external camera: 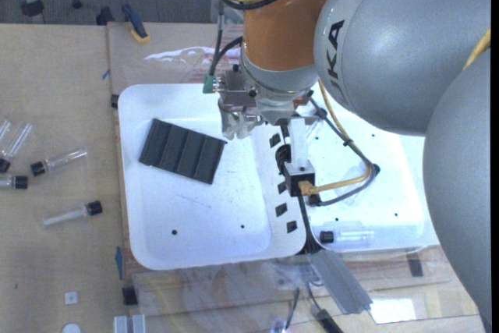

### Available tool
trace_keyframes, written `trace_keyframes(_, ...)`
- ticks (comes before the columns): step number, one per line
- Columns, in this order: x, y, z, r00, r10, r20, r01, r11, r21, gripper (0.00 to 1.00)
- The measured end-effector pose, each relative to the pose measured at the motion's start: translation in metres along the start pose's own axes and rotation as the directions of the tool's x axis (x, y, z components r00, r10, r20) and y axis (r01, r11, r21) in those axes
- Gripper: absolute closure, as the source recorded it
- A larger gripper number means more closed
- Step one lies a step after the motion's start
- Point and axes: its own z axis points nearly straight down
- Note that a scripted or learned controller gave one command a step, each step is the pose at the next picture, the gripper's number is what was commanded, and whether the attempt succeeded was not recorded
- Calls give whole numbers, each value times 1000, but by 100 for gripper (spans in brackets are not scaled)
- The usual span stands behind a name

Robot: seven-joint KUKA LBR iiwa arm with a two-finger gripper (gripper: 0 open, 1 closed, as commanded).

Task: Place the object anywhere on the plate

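End effector [238, 125] low over the left bin [148, 238], finger state cannot be told; dark ridged plate [182, 151] lies just to its left; clear tube [359, 234] lies well off in the other bin, so placing looks undone.

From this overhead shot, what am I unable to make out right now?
- Gripper: seen from above under the wrist, so the fingertips, and anything between them, can't be read.
- Right bin: the arm's grey body hides most of its floor.
- Clear tube in the right bin: faint against the white; only its black cap is distinct.
- Dark ribbed plate in the left bin: in plain sight; whether it lies flat is unclear.
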Motion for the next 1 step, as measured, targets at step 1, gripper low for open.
trace_keyframes(1, 16, 108, -112, 996, 92, 0, -92, 996, 0, 100)
